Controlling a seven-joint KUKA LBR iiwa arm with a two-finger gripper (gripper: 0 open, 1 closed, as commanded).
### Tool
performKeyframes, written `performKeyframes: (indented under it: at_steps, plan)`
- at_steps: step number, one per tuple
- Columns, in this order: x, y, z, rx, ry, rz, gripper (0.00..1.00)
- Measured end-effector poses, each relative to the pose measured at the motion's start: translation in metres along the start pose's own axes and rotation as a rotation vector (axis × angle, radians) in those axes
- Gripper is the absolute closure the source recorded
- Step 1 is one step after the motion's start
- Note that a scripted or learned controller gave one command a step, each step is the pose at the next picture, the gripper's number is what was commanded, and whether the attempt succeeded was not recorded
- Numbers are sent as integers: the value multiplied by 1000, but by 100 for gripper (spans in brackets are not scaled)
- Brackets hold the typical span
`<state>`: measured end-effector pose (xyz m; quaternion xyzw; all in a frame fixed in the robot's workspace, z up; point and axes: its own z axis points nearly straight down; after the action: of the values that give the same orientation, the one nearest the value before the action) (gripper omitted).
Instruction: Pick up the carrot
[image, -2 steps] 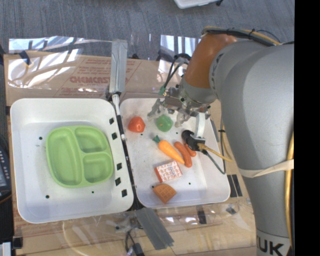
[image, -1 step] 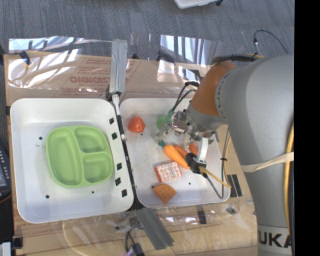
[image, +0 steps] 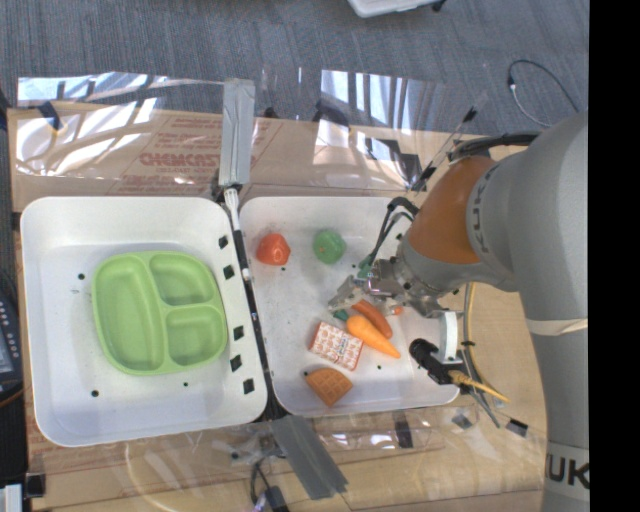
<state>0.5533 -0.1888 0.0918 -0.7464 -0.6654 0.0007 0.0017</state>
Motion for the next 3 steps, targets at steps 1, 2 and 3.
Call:
performKeyframes:
  at_steps: [1, 2, 3]
  plan:
    - [-13, -54, 0, -2, 0, -81, 0]
    - [-14, -74, 0, -4, 0, -290, 0]
    - [9, -19, -87, -3, -2, -378, 0]
